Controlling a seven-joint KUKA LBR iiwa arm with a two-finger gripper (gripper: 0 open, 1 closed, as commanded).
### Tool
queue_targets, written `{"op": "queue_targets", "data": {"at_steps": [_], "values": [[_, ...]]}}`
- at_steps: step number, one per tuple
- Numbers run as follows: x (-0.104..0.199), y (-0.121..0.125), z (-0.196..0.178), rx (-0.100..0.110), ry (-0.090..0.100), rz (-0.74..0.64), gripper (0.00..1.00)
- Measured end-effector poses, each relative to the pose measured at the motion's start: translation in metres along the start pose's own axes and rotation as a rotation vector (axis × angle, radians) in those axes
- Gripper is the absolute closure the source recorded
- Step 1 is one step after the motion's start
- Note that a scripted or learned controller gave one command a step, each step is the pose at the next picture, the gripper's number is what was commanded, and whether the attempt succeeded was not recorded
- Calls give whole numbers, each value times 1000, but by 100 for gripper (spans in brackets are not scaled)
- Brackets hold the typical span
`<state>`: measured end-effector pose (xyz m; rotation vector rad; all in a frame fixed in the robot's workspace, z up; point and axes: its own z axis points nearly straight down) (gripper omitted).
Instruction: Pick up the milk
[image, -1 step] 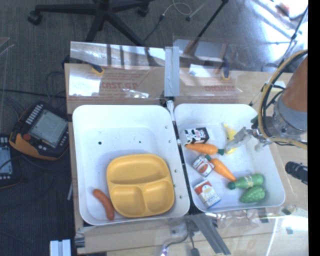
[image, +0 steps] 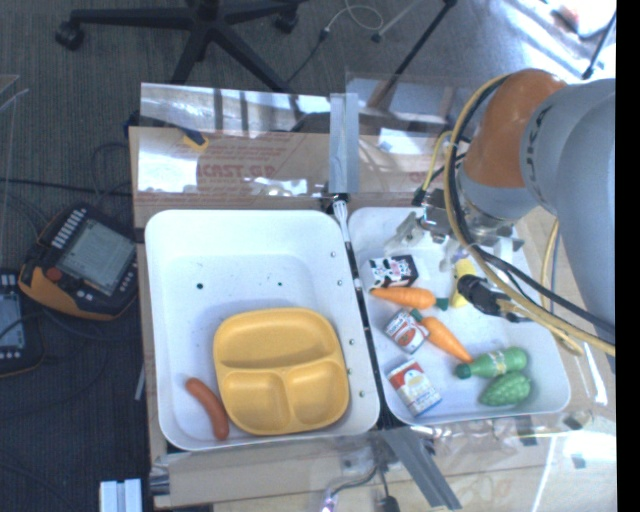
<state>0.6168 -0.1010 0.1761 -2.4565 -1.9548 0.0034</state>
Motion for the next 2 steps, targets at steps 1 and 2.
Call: {"op": "queue_targets", "data": {"at_steps": [1,2], "values": [[10,45,83,-2,-4,-50,0],[9,47,86,38,0,406,0]]}}
